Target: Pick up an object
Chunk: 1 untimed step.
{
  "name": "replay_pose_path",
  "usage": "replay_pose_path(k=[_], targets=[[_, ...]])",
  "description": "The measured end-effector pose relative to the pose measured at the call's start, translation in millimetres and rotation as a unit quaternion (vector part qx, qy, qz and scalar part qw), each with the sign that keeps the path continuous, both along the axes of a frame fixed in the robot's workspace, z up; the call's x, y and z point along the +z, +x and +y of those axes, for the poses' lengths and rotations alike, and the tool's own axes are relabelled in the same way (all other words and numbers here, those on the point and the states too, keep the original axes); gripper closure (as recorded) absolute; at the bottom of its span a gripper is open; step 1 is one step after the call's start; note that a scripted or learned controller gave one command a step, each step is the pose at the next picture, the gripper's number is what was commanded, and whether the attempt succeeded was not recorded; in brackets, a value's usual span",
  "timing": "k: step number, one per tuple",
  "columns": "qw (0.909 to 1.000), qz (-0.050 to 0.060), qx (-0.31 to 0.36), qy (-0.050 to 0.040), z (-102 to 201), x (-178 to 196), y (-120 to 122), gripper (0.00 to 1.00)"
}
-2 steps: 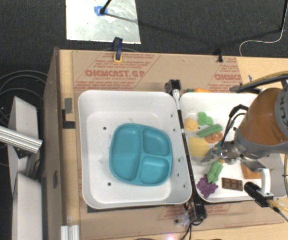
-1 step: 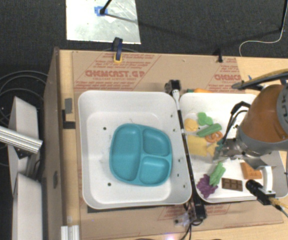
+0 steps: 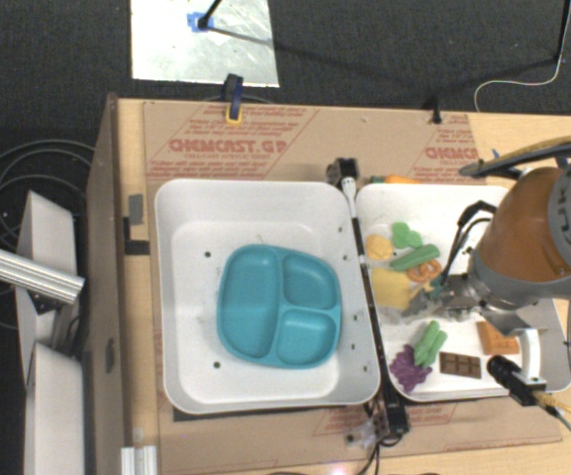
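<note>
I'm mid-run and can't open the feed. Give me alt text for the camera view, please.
The grey arm with an orange band reaches from the right over the right white bin, its gripper low among small toy foods: a green pickle-shaped piece, a purple grape cluster and a brown chocolate bar. The left white bin holds a teal divided plastic plate.
</note>
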<state>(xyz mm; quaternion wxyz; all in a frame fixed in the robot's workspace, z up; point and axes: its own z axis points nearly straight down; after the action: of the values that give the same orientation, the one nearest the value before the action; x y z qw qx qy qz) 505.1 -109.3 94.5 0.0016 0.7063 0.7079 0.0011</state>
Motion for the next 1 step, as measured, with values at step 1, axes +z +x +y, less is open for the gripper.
replay_pose_path(k=[1], targets=[[1.0, -0.006, 0.003, -0.0017, -23.8, -7.7, 163.1, 0.0]])
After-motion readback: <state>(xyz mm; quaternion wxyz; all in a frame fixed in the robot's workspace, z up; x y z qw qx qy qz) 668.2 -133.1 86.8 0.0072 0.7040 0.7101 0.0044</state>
